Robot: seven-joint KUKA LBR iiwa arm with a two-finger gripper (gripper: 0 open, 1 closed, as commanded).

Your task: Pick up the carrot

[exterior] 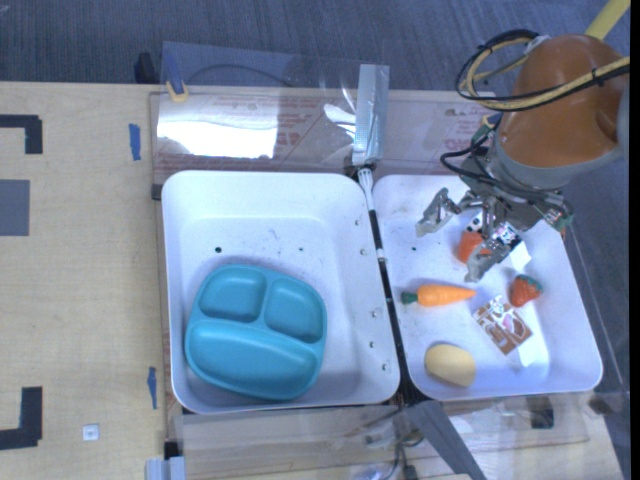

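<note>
Lemon (450,364), carrot (440,295) in right bin (570,368).

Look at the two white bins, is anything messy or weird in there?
Nothing looks spilled or broken. The carrot lies flat on its side in the right bin, beside a strawberry, a yellow lemon-like toy and a small packet. The blue divided plate sits level in the left bin.

No text is legible. Reddish print on the clear sheet (270,128) behind the bins and markings on the small packet (503,325) are too blurred to read.
</note>
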